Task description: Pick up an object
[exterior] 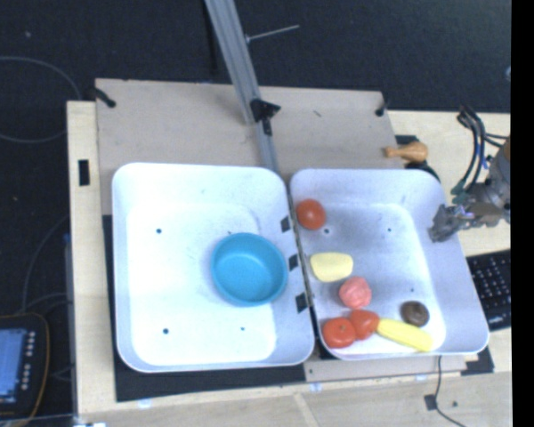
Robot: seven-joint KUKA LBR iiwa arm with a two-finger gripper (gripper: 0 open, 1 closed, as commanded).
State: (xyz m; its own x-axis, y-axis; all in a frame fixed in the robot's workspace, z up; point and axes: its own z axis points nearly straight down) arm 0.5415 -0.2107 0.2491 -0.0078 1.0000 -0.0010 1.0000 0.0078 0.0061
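I take the blue bowl (248,269) in the left bin (142,203) as my landmark; the right bin (445,265) sits just right of it on the desk (338,127); right of the bowl, nearest, lies a pale yellow lump (331,265); up and right of the bowl is a red-orange ball (311,213); down and right sit a pink piece (355,292), two red pieces (349,327) touching, a yellow banana-like piece (406,334) and a dark brown ball (415,312); the jaws (445,223) hang far right of the bowl over the right bin's outer rim; I cannot tell whether they are spread or closed, and I see nothing between them
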